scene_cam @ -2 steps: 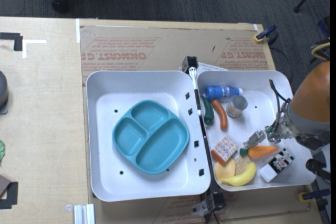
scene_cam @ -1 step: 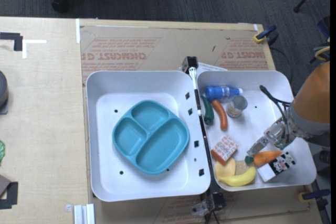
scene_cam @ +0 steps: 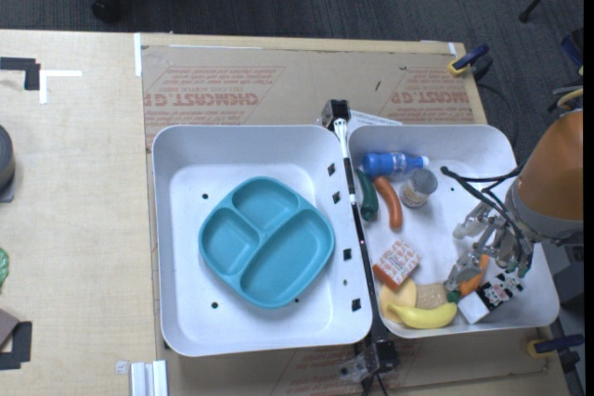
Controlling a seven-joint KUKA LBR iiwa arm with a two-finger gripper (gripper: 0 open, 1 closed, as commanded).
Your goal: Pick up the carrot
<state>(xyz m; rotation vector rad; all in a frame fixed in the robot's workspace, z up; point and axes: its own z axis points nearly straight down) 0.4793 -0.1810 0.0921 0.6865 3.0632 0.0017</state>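
From the camera view I see my claw point(scene_cam: 471, 266) down at about 4 o'clock in the right bin point(scene_cam: 529, 164), apparently closed on the carrot point(scene_cam: 471, 282), though it's blurry; lifting remains.

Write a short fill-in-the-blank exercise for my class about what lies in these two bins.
1. The blue divided plate lies in the ____ bin.
2. The banana is coloured ____.
3. The gripper is down in the ____ bin, at the carrot.

Missing words: left; yellow; right
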